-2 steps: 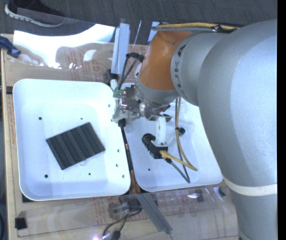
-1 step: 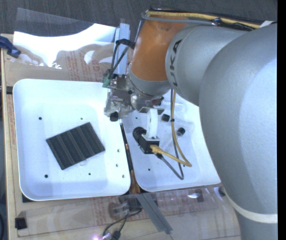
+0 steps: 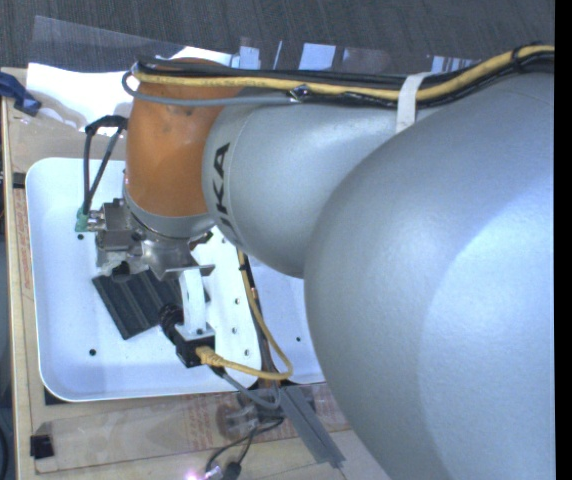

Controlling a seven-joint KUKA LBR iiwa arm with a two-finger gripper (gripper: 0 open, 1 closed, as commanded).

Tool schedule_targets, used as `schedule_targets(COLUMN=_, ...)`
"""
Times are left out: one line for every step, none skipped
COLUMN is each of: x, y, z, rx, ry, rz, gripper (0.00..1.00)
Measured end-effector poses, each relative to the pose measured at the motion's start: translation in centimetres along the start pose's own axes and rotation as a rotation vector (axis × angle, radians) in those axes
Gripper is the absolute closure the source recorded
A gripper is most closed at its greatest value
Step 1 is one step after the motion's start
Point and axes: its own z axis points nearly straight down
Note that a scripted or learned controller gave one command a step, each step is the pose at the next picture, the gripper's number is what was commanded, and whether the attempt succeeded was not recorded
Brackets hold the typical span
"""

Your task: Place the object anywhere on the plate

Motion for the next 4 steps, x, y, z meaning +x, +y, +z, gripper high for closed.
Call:
schedule_targets(x=-5.7, y=3.8, z=-2.7, rx=-0.002, ry=-0.001, rz=0.209, gripper=1.00)
schedule_targets(x=3.5, y=5.8, z=-12.4, rx=-0.003, ry=0.002, rz=0.363, gripper=1.00)
schedule_targets(x=-5.2, y=3.7, z=-20.7, rx=-0.005, ry=0.002, rz=0.027, gripper=1.00)
schedule_targets(x=-9.2, y=-3.9, z=-16.4, rx=-0.002, ry=0.002, rz=-0.036, gripper=1.00)
